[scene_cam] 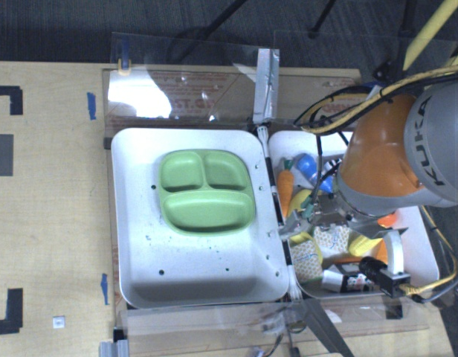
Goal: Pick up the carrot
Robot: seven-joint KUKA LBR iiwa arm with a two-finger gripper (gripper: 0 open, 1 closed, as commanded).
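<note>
- Camera view: the gripper (312, 213) is hanging low over the right bin (422, 253), among mixed items.
- The carrot (286, 190) is lying just left of the gripper, against the bin's left wall.
- Whether the gripper is released, clenched or grasping anything cannot be told.

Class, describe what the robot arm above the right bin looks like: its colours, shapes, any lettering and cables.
The arm is bulky and rounded, with a smooth grey shell and a broad orange band above the wrist. Dark capital letters run along the grey part. Black and yellow cables loop beside it. At the wrist, the gripper looks like darker metal parts.
</note>
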